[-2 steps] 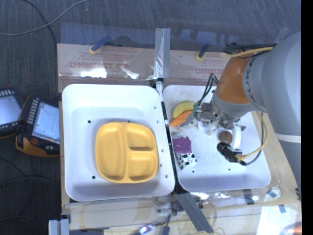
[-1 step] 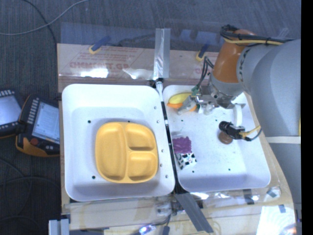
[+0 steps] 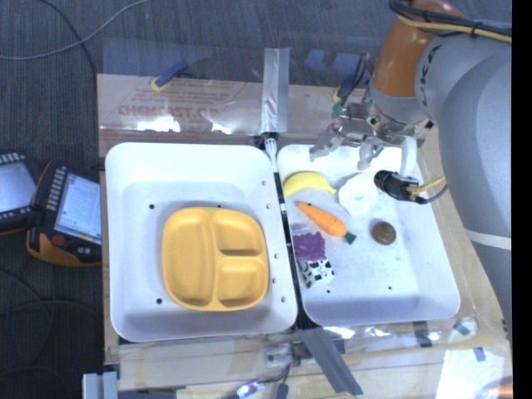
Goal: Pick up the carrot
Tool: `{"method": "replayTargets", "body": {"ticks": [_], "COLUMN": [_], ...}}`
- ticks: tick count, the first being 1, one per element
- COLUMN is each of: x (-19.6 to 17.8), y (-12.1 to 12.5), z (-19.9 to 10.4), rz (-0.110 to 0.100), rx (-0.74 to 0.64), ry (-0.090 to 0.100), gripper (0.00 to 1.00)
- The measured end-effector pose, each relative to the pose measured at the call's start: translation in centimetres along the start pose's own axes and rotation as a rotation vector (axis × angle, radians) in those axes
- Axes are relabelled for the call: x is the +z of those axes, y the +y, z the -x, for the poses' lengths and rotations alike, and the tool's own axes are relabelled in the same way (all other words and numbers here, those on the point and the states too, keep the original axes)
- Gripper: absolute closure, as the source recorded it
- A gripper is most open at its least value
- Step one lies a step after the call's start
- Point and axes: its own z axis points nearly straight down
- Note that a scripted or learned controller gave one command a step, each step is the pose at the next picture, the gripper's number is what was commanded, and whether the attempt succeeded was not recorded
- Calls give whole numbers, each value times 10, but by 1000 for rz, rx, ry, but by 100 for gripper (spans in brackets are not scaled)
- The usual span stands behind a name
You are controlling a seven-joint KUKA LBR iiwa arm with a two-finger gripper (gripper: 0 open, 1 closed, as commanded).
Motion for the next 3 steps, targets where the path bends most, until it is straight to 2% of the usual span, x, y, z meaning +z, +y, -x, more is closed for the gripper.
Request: {"method": "replayTargets", "body": {"ticks": [1,2,3], "x": [92,82,2], "y": [-77,-76,-139], "z": [34,33,-7], "rz": [4,5,-3], "rx": [-164,-164,-37], "ry": [4,6,4], "gripper": [0,100,100]}}
